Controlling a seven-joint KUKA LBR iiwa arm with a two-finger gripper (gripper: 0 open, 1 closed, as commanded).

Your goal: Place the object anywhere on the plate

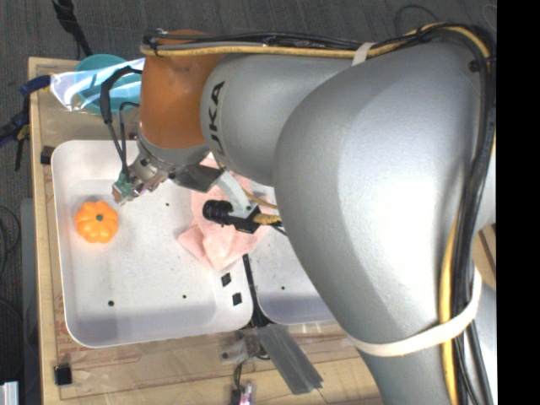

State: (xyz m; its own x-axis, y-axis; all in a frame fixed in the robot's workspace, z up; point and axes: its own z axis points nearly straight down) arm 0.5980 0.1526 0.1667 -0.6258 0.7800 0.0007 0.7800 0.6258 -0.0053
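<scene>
Resting untouched at nine o'clock in the left bin [67, 251], the orange pumpkin [97, 222] awaits pickup. The gripper [126, 188] hovers just beside it; whether it is open, I cannot tell.

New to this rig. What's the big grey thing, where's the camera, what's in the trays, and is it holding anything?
The big grey shape is a robot arm with an orange band above its wrist. It reaches in from the right and hides much of the scene. The single camera is fixed above the bench, looking down at a slant on two shallow white bins. In the left bin lies a small orange pumpkin. A pink cloth lies at that bin's right side, partly under the arm. The gripper is just up and right of the pumpkin. Nothing can be seen between its tips, so I would not say it holds anything.
</scene>
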